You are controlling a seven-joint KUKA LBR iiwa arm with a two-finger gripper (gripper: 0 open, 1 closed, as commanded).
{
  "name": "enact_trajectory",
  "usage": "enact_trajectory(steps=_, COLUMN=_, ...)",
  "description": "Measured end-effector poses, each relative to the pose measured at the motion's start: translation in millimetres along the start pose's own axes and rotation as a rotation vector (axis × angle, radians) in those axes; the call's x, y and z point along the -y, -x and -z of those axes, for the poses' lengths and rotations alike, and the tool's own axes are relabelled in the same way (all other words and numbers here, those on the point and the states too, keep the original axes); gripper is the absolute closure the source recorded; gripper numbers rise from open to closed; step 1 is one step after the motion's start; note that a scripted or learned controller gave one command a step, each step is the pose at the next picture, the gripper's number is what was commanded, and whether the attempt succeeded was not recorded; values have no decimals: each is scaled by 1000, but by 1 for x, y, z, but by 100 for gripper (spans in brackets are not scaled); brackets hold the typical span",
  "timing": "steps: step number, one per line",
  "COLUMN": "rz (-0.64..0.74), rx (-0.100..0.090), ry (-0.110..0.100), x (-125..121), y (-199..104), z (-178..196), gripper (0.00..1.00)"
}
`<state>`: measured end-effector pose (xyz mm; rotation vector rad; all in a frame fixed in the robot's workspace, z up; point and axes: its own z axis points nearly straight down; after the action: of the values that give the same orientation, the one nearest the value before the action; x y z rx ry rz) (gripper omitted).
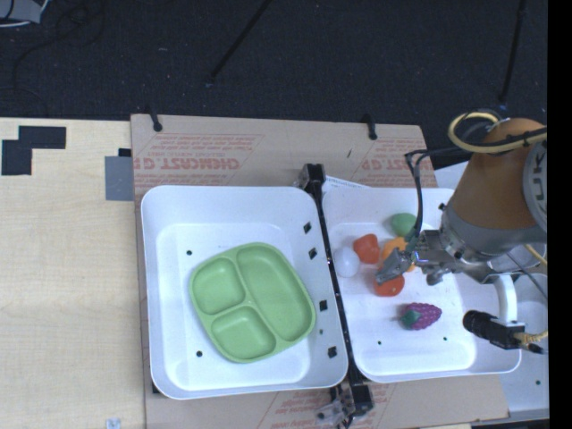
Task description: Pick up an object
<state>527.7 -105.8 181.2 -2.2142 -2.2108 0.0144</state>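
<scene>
camera view: the arm [500, 186] comes in from the right edge and leans over the right bin [447, 365], which makes sense, since that's where the small graspable pieces sit. the claw [399, 264] is down low at centre-right of the frame, right among a tight cluster: a red piece [366, 248] to its left, an orange piece [391, 284] just under it, a green piece [403, 223] above. whether it's clenched or released, i cannot tell, the tips blur into the toys. a purple berry [419, 315] lies a bit lower right, apart from the cluster, and a white ball [345, 261] rests against the divider. the left bin [170, 231] holds a green tray [252, 302], flat, at lower centre-left. count: two bins on the bench, one tray, five small pieces, one arm. likeliest target, i'd judge, the orange piece nearest the claw.
</scene>
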Motion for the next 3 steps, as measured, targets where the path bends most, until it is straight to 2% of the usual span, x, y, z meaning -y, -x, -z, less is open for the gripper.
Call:
enact_trajectory(steps=1, rz=2, rx=1, ry=11, x=-3, y=0, z=6, gripper=0)
enact_trajectory(steps=2, rz=2, rx=0, ry=5, x=-3, y=-4, z=-58, gripper=0)
enact_trajectory(steps=3, rz=1, rx=1, ry=12, x=-3, y=-5, z=-95, gripper=0)
